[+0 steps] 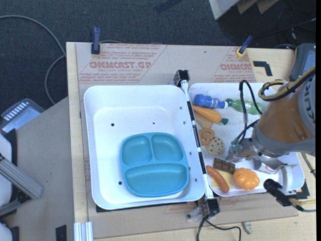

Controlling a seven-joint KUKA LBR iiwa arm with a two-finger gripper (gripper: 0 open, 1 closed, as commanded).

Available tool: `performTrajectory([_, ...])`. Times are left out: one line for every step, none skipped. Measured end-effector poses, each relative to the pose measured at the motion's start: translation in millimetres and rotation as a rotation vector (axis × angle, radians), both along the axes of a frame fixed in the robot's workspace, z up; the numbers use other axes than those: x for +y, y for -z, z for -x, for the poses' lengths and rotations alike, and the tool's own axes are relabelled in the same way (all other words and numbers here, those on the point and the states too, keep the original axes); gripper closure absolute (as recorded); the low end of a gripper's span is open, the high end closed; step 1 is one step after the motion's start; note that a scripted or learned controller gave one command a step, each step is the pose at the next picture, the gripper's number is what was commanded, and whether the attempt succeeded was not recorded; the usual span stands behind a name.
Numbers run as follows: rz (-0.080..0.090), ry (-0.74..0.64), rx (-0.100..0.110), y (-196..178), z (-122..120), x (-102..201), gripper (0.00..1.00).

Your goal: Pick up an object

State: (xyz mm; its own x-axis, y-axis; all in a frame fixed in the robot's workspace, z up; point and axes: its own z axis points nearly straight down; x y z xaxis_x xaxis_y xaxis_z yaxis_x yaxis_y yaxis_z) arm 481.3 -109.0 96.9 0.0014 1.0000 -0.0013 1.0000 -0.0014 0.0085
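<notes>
Gripper (239, 152): lowered in right bin (296, 182), beside brown block (223, 165); finger spread cannot be told.
Left bin (100, 134): blue tray (153, 163) held.

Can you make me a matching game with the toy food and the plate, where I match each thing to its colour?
Things:
1. divided plate
2. bottle
3. toy carrot
4. chocolate bar

Colours:
A. orange
B. brown
C. light blue
D. dark blue with a white cap

Right pairs: 1-C, 2-D, 3-A, 4-B.
</notes>
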Motion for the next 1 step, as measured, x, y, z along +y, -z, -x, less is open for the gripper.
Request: performTrajectory([0.0, 0.0, 0.0, 0.1, 0.1, 0.1, 0.0])
